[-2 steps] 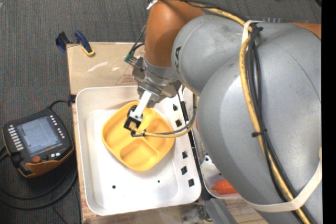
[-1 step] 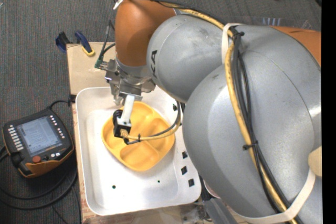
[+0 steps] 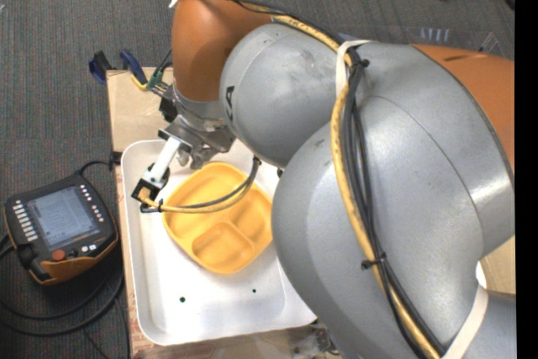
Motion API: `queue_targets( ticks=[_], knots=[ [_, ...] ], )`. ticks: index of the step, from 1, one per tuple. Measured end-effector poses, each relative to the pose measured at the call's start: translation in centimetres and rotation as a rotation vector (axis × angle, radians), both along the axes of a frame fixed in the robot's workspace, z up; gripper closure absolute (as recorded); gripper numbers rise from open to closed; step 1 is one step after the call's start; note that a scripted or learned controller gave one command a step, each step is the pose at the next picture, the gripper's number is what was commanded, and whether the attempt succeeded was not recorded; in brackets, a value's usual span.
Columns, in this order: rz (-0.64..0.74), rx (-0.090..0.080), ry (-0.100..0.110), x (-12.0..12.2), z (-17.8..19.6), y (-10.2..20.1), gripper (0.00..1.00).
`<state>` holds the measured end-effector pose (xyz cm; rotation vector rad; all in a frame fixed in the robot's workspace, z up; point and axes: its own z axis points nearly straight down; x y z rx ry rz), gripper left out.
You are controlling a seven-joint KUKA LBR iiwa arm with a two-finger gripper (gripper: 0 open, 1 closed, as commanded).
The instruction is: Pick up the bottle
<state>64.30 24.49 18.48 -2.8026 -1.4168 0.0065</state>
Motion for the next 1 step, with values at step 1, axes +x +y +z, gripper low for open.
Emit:
queue_targets(
  ticks=[1],
  knots=[
    [-0.056,0.0,0.002,0.07,2.01,-9.6,1.0]
  ],
)
